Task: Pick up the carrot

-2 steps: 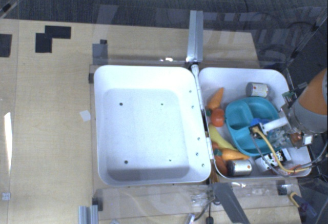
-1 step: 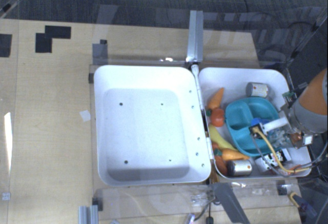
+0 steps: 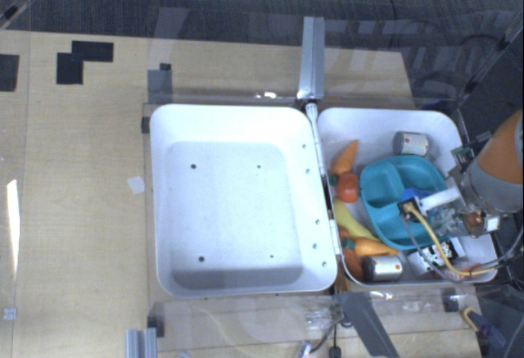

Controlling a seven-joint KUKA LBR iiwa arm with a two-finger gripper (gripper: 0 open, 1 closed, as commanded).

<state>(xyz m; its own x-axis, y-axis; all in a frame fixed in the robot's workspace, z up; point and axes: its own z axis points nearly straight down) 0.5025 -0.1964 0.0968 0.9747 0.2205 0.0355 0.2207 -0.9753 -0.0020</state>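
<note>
The carrot is orange and tapered. It lies at the left wall of the right bin, toward the back, pointing up and right. My gripper is low over the front right corner of that bin, beside the blue plate. It is well to the right of the carrot and nearer the front. A tangle of cable and bracket hides its tips.
Below the carrot sit a red tomato, a yellow banana, a second orange piece and a metal can. Another silver can lies at the back. The left bin stands alongside.
</note>
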